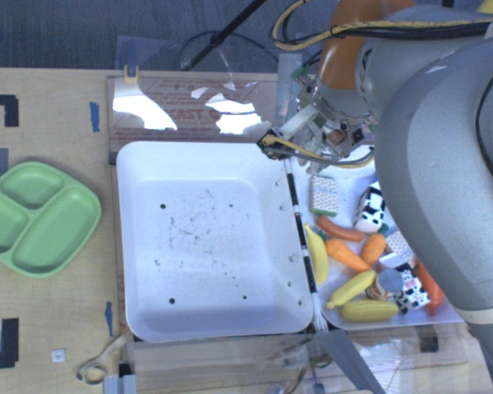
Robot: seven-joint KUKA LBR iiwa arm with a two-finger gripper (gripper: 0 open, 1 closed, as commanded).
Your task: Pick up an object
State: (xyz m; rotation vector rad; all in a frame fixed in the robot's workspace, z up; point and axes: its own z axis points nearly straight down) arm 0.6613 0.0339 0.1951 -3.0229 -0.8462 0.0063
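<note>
Gripper (322, 156) above right bin (444, 325)

View: one camera, fixed above the bench (41, 97).
Facing: down at a slant, onto the left bin (140, 171) near the picture's middle.
Right of left bin: the right bin (444, 322), partly cut off by the arm (444, 138).
Left of left bin: a green tray (41, 217) on the bench top, inside the edge.
Beyond left bin: dark floor along the top.
Nearness: close enough that the arm's grey bulk takes up the right side.
Shared ground: one view, so none.
</note>
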